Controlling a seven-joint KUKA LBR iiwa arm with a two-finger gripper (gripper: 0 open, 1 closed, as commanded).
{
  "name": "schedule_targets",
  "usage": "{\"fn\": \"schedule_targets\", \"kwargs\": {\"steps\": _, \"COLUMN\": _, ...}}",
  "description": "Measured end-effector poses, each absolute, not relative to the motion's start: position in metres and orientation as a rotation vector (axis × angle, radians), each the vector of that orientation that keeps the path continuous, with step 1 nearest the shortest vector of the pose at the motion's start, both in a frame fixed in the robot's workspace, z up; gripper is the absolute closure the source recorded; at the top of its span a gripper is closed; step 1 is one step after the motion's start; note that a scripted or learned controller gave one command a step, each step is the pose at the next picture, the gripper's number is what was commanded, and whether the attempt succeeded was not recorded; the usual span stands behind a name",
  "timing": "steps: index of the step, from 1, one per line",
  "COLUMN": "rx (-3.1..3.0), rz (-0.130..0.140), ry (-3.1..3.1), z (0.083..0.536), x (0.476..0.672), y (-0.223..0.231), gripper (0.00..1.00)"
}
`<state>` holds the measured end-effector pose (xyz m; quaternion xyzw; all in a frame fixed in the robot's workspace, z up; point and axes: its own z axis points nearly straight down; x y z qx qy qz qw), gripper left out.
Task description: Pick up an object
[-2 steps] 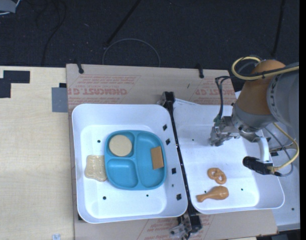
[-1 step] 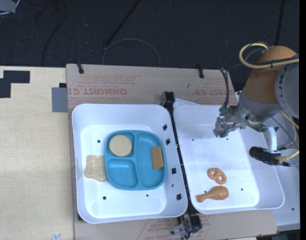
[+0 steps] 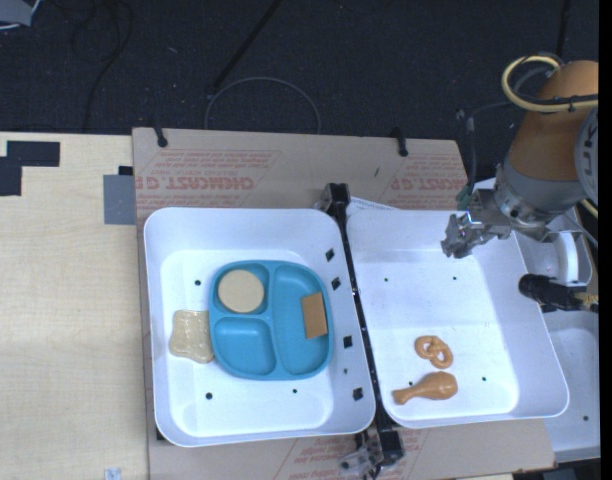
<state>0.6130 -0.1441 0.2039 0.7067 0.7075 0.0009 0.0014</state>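
Observation:
In the right bin (image 3: 486, 298), a brown pretzel (image 3: 434, 350) lies near the front, and a tan chicken drumstick (image 3: 427, 389) lies just in front of it. My gripper (image 3: 459, 240) hangs over the far right part of this bin, well behind both pieces, with nothing seen between its fingers. In the left bin (image 3: 176, 248) sits a blue divided plate (image 3: 269, 320). It carries a round beige cracker (image 3: 240, 290) and a brown toast slice (image 3: 314, 315). A pale bread piece (image 3: 191, 335) rests against the plate's left edge.
A black divider rail (image 3: 348, 298) runs between the two bins. Cardboard (image 3: 286, 168) lies under them, and black cables trail over the dark floor behind. The wooden bench top (image 3: 56, 318) spreads to the left.

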Motion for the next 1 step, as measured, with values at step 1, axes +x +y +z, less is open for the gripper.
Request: {"fn": "schedule_targets", "kwargs": {"steps": 1, "rx": 2.219, "rz": 0.000, "ry": 2.228, "z": 0.2070, "x": 0.6170, "y": -0.0921, "gripper": 1.00}}
